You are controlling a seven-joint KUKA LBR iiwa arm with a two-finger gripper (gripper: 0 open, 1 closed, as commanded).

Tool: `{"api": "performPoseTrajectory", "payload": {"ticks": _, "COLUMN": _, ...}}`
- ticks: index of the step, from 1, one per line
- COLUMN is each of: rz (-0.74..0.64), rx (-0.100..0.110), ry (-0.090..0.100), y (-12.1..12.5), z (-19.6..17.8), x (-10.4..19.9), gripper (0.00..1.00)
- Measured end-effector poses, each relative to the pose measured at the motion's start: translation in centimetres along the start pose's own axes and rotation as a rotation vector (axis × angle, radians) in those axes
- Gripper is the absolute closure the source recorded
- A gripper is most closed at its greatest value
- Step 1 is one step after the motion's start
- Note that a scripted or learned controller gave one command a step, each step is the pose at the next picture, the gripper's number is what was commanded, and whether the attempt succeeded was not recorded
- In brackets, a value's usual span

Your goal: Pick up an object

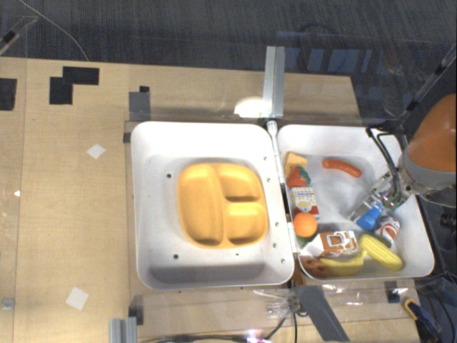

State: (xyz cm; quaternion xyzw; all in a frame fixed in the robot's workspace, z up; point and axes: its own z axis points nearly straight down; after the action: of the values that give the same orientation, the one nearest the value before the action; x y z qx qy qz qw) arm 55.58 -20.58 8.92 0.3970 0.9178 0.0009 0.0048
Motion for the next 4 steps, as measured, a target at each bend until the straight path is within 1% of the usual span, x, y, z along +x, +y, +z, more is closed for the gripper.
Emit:
{"api": "performPoseTrajectory", "payload": {"ticks": 1, "rz": 0.177, "rx": -0.001, "ry": 0.0, "y": 5.4, "z": 0.2, "x": -4.8, "gripper": 0.0}}
{"api": "performPoseTrajectory", "payload": {"ticks": 2, "rz": 0.167, "rx": -0.006, "ry": -0.011, "y": 5.7, "z": -1.3, "x": -5.0, "gripper": 1.0}}
{"api": "performPoseTrajectory", "payload": {"ticks": 3, "rz": 0.167, "rx": -0.006, "ry": -0.01, "y": 5.7, "z": -1.2, "x": -5.0, "gripper": 0.0}}
{"api": "performPoseTrajectory", "payload": {"ticks": 4, "rz": 0.301, "rx": 0.012, "ry": 0.0, "y": 11.2, "z": -0.1, "x": -4.6, "gripper": 0.0}}
